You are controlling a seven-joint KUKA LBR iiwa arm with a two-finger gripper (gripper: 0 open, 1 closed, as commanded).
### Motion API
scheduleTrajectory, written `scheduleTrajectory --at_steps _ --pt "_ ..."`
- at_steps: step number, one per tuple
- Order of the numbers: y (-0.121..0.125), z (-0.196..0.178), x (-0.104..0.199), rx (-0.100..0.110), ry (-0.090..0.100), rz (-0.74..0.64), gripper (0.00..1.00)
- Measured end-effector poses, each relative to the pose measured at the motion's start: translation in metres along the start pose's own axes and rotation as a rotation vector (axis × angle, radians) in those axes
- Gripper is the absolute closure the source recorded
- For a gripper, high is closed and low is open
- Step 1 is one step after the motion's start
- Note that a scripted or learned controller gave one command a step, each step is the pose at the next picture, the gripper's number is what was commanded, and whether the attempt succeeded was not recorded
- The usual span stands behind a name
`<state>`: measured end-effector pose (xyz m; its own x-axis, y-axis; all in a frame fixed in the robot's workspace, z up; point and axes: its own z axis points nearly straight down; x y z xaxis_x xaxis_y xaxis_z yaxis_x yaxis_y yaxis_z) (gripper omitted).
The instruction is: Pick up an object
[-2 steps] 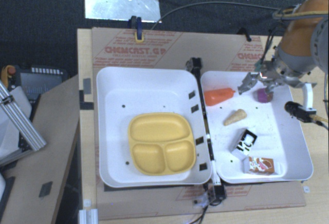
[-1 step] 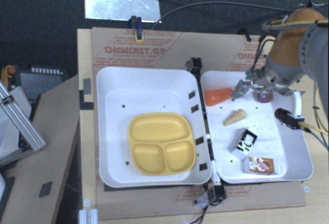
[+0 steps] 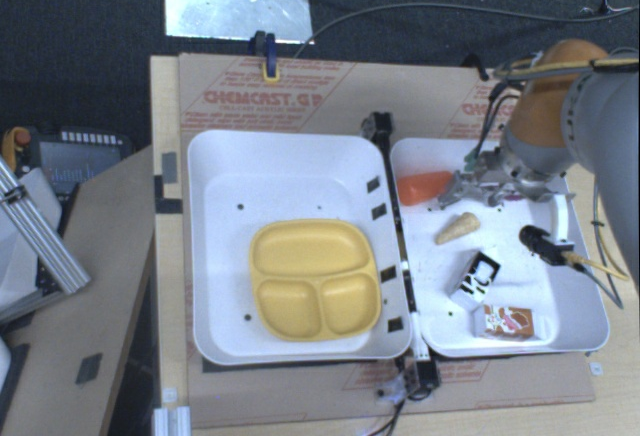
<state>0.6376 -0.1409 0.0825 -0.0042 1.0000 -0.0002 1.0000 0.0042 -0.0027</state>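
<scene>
Camera view: glossy yellow three-compartment tray [image 3: 314,277] in smooth left bin [image 3: 215,224].

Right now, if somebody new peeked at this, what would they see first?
Probably the big yellow divided plate, sitting alone in the left white bin. Next, the grey robot arm with its orange band reaching in from the right, its gripper low over the right bin next to an orange piece. Near it lie a tan wedge, a small black-and-white box and a brown-and-white packet.
</scene>
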Motion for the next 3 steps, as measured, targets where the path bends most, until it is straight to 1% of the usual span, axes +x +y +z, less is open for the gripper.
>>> scheduleTrajectory --at_steps 1,2,3 --pt "0.002 -0.014 0.000 -0.007 -0.001 -0.001 1.00" --pt "0.004 -0.080 -0.001 -0.011 -0.002 0.000 1.00" --pt "0.003 -0.126 0.005 -0.010 -0.001 -0.001 1.00"
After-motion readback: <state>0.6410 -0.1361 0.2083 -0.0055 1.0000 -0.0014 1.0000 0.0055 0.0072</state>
